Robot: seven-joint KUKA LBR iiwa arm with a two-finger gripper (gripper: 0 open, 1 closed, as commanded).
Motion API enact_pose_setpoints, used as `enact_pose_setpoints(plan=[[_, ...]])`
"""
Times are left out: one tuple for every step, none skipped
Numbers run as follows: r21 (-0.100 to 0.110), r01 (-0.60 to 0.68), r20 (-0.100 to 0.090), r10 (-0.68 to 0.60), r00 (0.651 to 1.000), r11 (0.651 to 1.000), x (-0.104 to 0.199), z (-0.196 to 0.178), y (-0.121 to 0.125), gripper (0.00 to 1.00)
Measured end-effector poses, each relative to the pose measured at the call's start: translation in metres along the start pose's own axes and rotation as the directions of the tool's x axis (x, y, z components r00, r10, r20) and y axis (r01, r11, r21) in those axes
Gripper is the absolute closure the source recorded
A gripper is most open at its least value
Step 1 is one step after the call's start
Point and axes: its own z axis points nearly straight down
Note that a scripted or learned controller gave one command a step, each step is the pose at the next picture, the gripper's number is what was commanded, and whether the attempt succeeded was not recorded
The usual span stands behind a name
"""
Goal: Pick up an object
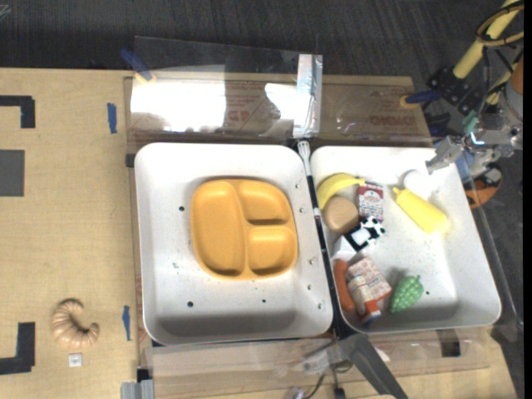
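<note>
The right bin (465,289) holds several small items. A yellow squeeze bottle (421,209) lies near its back right. Along the left side are a yellow banana-like piece (335,185), a brown bun (340,214), a small red and white carton (371,199) and a black and white toy (364,235). At the front lie an orange sausage-like piece (344,283), a printed snack packet (368,283) and a green knobbly fruit (406,293). My gripper (443,155) hangs over the bin's back right corner, just right of the bottle's white cap, with nothing seen in it.
The left bin (158,248) holds a yellow divided plate (244,227). A toy croissant (75,322) lies on the bench at the front left. A clear taped panel (224,98) stands behind the bins. Cables and yellow hoses (490,40) crowd the upper right.
</note>
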Motion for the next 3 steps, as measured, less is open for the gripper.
enact_pose_setpoints(plan=[[0.005, 0.027, -0.009, -0.027, 1.000, 1.000, 0.015, 0.127, -0.027, 0.00], [-0.001, 0.024, -0.002, -0.024, 1.000, 1.000, 0.011, 0.113, -0.026, 1.00], [-0.015, -0.027, 0.000, 0.027, 1.000, 1.000, 0.070, 0.009, -0.030, 1.00]])
